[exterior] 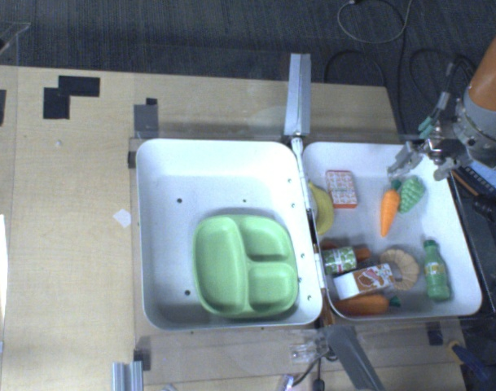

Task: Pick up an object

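**Claw hovering over right bin, nothing in it**

Gripper is hanging w/ fingers spread apart at the right bin's upper right, gripping nothing. Just below it a carrot is lying beside a green leafy toy. Further out: pink card, banana vs. the divider, green bottle, cookie, can, small carton. Left bin is holding a green divided tray.
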Motion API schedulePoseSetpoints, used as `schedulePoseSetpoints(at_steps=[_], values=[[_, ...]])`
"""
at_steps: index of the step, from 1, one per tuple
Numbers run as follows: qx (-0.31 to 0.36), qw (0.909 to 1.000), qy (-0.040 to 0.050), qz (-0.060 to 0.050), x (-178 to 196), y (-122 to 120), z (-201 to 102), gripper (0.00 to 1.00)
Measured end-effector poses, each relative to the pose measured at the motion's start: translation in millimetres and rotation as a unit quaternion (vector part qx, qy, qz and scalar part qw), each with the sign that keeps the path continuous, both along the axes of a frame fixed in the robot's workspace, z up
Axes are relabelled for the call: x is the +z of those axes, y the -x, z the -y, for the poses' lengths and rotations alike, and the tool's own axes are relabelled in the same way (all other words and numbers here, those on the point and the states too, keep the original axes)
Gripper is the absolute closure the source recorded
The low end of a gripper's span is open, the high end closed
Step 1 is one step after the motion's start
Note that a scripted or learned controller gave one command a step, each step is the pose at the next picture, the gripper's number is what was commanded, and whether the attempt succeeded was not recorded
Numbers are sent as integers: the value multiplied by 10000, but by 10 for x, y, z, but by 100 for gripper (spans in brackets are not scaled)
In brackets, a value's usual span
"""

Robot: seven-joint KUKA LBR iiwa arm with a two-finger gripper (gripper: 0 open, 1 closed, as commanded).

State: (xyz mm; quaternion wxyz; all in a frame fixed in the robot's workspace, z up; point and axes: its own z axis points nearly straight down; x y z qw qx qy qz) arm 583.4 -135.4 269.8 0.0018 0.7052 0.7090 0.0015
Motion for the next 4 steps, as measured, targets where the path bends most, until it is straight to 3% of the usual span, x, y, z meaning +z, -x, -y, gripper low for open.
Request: schedulePoseSetpoints(at_steps=[1,2,3,4], values=[[485,9988,4,-6,-960,419,260,0],[215,9998,12,52,-1802,61,-45,0],[227,9997,0,76,-1684,39,-66,100],[-1333,9911,-5,4,-1803,-166,-214,100]])
